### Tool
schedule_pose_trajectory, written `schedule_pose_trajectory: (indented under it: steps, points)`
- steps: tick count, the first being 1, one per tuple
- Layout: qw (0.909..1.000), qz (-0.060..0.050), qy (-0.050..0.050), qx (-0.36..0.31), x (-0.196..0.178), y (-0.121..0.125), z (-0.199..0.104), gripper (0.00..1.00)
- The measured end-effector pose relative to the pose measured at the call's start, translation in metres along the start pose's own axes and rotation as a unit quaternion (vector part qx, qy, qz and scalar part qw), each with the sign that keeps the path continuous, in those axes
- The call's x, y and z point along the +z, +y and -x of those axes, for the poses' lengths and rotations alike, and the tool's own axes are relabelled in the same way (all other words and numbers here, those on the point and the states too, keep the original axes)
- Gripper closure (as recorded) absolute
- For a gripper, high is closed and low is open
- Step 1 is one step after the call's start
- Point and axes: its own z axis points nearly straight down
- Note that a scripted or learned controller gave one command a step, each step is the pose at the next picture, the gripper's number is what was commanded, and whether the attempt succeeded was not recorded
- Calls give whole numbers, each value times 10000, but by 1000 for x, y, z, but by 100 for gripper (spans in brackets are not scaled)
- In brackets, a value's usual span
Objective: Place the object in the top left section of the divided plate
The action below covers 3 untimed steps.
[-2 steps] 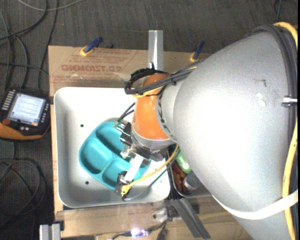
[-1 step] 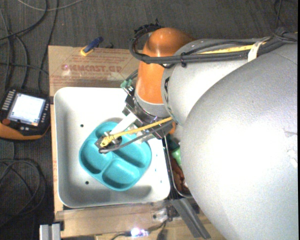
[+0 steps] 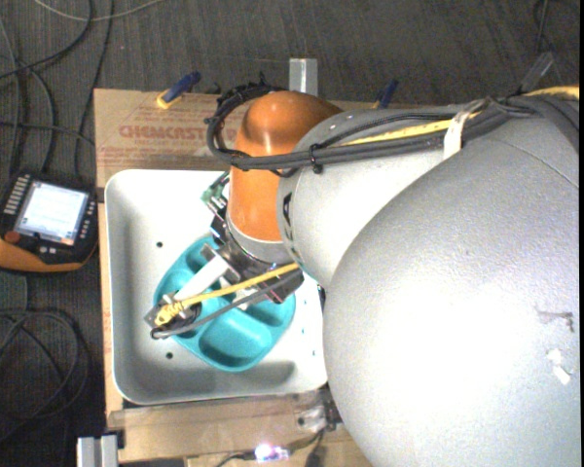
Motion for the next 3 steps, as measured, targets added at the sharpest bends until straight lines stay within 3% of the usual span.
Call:
schedule_pose_trajectory:
  steps: [1, 2, 3]
  points:
    - [10000, -12, -26, -24, -7, 0, 0, 100]
    - [9971, -6, -9, -763, 60, 11, 8, 100]
    - [9996, -5, 4, 269, 59, 23, 16, 100]
